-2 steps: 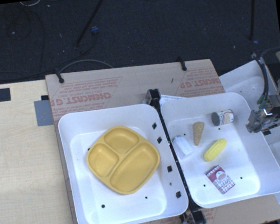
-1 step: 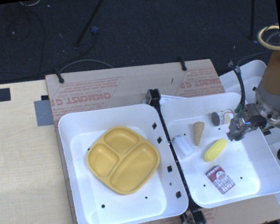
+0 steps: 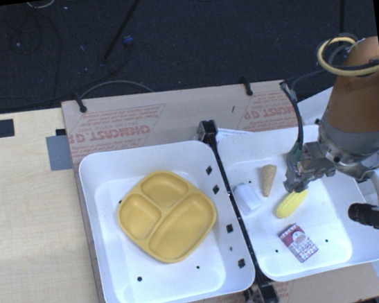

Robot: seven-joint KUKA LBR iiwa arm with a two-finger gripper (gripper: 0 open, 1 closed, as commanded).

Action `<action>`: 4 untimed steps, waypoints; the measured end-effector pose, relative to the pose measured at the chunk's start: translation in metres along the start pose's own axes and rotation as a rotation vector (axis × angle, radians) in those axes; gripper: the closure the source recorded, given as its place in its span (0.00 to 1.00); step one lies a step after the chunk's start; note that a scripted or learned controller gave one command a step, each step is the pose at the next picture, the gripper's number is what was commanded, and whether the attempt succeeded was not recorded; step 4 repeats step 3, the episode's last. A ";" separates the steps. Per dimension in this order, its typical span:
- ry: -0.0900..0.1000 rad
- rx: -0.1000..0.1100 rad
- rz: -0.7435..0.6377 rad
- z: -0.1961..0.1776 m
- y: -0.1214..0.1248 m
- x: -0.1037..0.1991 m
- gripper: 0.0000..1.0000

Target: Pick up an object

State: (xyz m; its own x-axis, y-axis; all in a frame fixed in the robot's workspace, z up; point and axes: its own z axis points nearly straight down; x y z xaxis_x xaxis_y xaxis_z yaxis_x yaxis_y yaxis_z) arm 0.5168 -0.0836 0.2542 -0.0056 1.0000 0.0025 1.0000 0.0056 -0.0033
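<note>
Nearest the camera, a small red packet (image 3: 299,242) lay flat by the front edge of the right bin (image 3: 371,248). Just behind it, towards the bin's middle, a yellow corn cob (image 3: 291,203) lay at a slant, and the end effector (image 3: 297,180) hung right over the cob's upper end, close enough that it seemed to touch or nearly touch it. Whether its fingers were spread or closed could not be told from above, and nothing showed clearly between them. A tan cone-shaped piece (image 3: 268,178) and a pale, clear-looking item (image 3: 246,197) lay nearer the bin's left edge. The left bin (image 3: 118,290) carried a yellow divided plate (image 3: 167,215) at its centre.

Judging by its look, the corn cob was a light, stiff plastic toy, rounded and likely to roll or slip. Taking it across its middle, fingers square to its length, would probably hold best.
</note>
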 end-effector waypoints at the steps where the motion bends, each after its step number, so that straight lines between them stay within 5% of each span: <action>1: -0.001 0.001 0.001 -0.003 -0.007 0.055 1.00; 3: -0.002 0.001 0.002 0.020 -0.006 0.161 1.00; 4: -0.002 0.001 0.002 0.020 -0.006 0.161 1.00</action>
